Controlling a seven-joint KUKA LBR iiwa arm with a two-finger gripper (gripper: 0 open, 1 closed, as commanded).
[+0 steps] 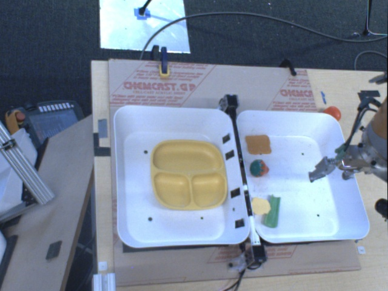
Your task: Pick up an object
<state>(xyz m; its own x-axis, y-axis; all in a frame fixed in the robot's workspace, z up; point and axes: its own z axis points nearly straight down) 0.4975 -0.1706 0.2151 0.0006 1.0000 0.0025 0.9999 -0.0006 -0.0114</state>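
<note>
Bench has two shallow white bins side by side – the left bin [130, 162] and the right bin [339, 180], sitting on a cardboard sheet [182, 85] with red print. There's a shiny metal plate [142, 17] on the dark floor up top, a blue-and-yellow clamp [163, 61] on the cardboard's far edge – plus a pendant controller [51, 117] off left

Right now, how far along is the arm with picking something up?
Nothing looks picked yet. The brown piece, the red and green ball, the yellow piece and the green block all lie in the right bin. The gripper hovers apart from them, over bare bin floor. The whole grasp remains.
</note>
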